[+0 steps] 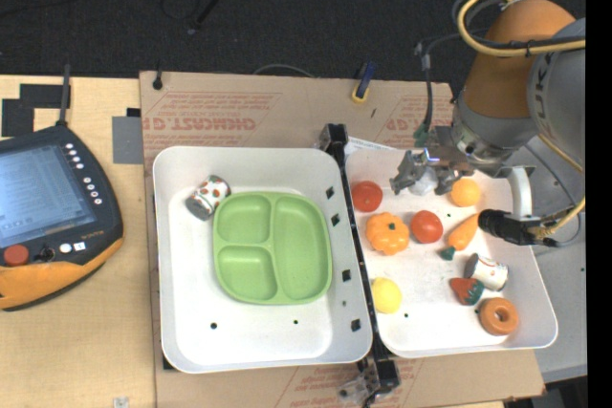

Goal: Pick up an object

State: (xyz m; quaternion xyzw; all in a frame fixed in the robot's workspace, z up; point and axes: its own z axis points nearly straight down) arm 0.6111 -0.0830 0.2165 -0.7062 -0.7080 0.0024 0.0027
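Observation:
My gripper [413,175] hangs over the back of the right bin [421,339], its fingers spread apart with nothing between them. Just below it lie a red tomato [366,197], an orange pumpkin [387,233] and a second red tomato [426,226]. An orange ball [466,193] sits to the gripper's right, a carrot [460,235] below that. Toward the front are a yellow lemon [385,294], a small white cup [491,274] with a red-and-teal piece [466,289] beside it, and a brown doughnut [497,315].
The left bin [182,330] holds a green divided plate [272,246] and a small spotted cup [207,197] at its back left. A black divider [346,244] runs between the bins. A teach pendant [53,205] lies on the bench at far left.

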